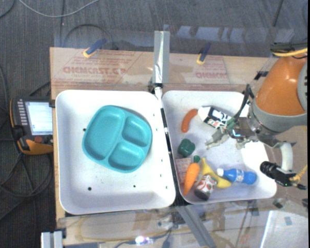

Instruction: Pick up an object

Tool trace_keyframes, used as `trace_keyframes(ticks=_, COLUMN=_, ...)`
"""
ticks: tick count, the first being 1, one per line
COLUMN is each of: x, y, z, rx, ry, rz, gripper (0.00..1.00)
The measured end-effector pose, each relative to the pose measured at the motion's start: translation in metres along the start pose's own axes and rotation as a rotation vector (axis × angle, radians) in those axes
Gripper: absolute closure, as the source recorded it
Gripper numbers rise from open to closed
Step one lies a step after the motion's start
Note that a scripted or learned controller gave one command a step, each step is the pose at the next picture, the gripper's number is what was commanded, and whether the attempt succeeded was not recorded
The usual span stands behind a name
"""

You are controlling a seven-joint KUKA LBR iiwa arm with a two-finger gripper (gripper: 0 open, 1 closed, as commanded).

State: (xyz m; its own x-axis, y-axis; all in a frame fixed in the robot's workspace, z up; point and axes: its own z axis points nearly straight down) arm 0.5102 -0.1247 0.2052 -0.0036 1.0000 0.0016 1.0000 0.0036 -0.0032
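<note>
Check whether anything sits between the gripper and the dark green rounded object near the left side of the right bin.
Nothing visible blocks it. The gripper hangs over the middle of the right white bin, and bare bin floor lies between it and the dark green rounded object. The orange sausage-shaped toy lies above that line, the orange carrot toy below.

A teal divided plate lies in the left bin.

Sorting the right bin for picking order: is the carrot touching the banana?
Touching. The camera view shows the carrot lying against the banana near the bin's front, with no white floor between them.
</note>
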Motion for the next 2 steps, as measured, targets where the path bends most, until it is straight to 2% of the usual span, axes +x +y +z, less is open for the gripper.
trace_keyframes(ticks=1, x=-0.075, y=-0.019, z=0.064, rx=0.001, ry=-0.001, rz=-0.009, gripper=0.00)
trace_keyframes(ticks=2, x=-0.088, y=-0.022, z=0.107, rx=-0.004, ry=0.005, rz=-0.065, gripper=0.00)
